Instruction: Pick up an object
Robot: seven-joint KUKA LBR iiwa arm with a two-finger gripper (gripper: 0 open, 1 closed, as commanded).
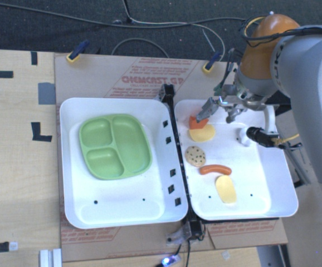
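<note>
Our gripper [219,111] hangs with fingers spread, holding nothing; the orange-red block [197,122] sits in the right bin [272,202], just off the left fingertip, touching the yellow piece [203,133] beyond.

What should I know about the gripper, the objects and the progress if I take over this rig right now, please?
Gripper: over the far end of the right bin, fingers open, nothing between them; one fingertip is close to the orange-red piece.
Right bin: orange-red piece on the yellow round piece, then the cookie, the sausage and the pale yellow piece toward the near end.
Left bin: the green divided plate.
Done: nothing lifted.
Left: close on one object and raise it.
</note>
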